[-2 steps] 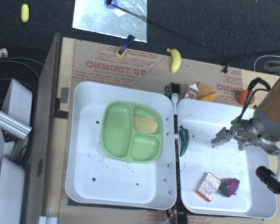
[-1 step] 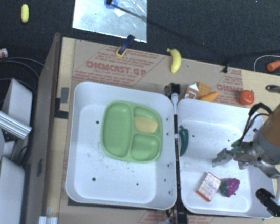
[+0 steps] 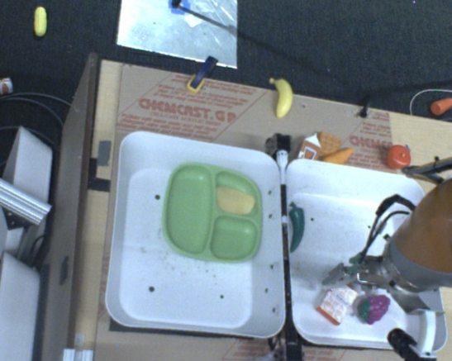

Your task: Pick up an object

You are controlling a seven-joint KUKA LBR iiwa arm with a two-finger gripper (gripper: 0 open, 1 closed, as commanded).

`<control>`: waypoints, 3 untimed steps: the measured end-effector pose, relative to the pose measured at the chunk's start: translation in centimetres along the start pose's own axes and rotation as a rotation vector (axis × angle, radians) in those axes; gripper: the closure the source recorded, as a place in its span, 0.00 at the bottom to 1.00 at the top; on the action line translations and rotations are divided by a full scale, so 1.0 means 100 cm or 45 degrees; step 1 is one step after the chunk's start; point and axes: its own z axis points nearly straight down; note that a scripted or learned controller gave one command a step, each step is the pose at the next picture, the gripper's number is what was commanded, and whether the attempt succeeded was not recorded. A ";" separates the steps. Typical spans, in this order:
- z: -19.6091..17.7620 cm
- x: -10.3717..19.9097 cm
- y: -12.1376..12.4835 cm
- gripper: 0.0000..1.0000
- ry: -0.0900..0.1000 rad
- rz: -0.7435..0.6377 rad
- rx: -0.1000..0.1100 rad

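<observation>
Purple grapes (image 3: 374,308) beside snack packet (image 3: 337,304), just below gripper (image 3: 350,273)

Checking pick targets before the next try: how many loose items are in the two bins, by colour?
Green: 2, the divided tray in the left bin and a small dark green item at the right bin's left wall
Yellow: 1, the piece in the tray
Purple: 1, the grape bunch
White and orange: 1, the packet
Total: 5
</observation>
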 end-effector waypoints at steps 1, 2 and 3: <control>-0.013 -0.001 0.003 1.00 -0.003 0.000 -0.010; -0.045 0.008 0.030 1.00 -0.004 -0.006 -0.014; -0.084 0.090 0.020 1.00 0.001 -0.014 -0.012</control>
